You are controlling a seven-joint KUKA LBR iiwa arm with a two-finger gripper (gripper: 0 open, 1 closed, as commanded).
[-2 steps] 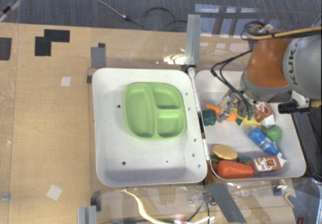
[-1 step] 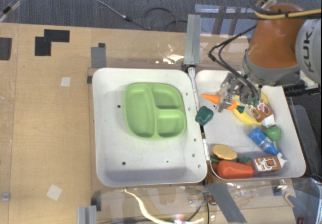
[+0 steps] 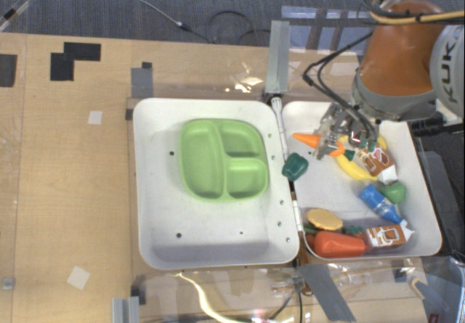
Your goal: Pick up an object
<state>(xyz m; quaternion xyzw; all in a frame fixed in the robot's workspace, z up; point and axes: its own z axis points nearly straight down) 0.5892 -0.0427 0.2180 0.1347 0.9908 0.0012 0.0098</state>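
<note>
Wooden bench (image 3: 65,191) under a slanted overhead view, two shallow white bins side by side on it, grey carpet beyond. Right bin (image 3: 421,169) holds a clutter of toy food, the candidates for picking: an orange carrot (image 3: 306,139) near the bin's upper left, a yellow banana (image 3: 349,165) just beside it, a small brown-and-white carton (image 3: 378,162) touching the banana's right end. Gripper (image 3: 341,133) hangs directly over the carrot and banana, metal parts low among them; whether the pincer is open or closed cannot be told from here, and nothing is visibly lifted. Dark green piece (image 3: 295,165) sits at the bin's left wall, near the divide between bins. Lower right: a blue bottle (image 3: 378,201) with a green pepper-like piece (image 3: 394,190) touching its upper end. Along the front wall: a round tan-topped burger-like piece (image 3: 324,221), a red-orange piece (image 3: 339,244) below it, a second brown carton (image 3: 386,236) lying to the right. Left bin (image 3: 152,234) holds a light green divided tray (image 3: 221,158), three compartments, set flat near centre. Arm's orange band (image 3: 399,46) looms over the right bin's far corner, black cables (image 3: 327,67) looping beside it.
</note>
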